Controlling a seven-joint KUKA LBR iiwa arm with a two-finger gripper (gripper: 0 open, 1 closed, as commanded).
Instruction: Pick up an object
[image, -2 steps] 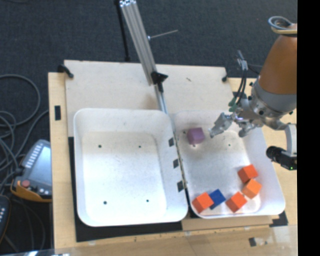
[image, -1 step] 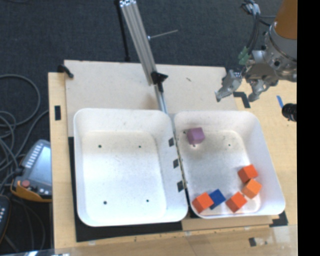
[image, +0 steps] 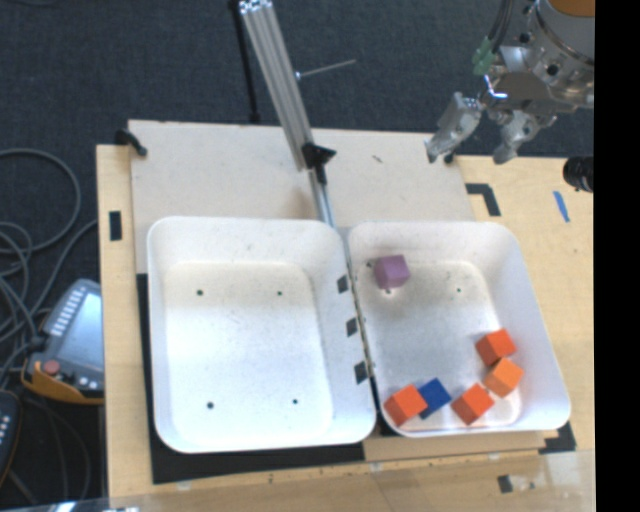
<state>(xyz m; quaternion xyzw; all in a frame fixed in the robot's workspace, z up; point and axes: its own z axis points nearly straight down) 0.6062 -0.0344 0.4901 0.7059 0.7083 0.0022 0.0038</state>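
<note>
Purple cube (image: 390, 270) rests in smooth white right bin (image: 530, 290).

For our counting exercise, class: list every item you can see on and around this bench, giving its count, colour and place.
White bins: two, white, side by side on the bench.
Purple block: one, purple, right bin, upper left part.
Orange blocks: four, orange, right bin, lower right area.
Blue block: one, blue, right bin, near front edge, beside an orange block.
Metal rail: one, silver, slanting over the bench's back.
Handheld controller: one, grey and orange, floor at left.
Claw: one, grey, open, above the bench's back right.
</note>
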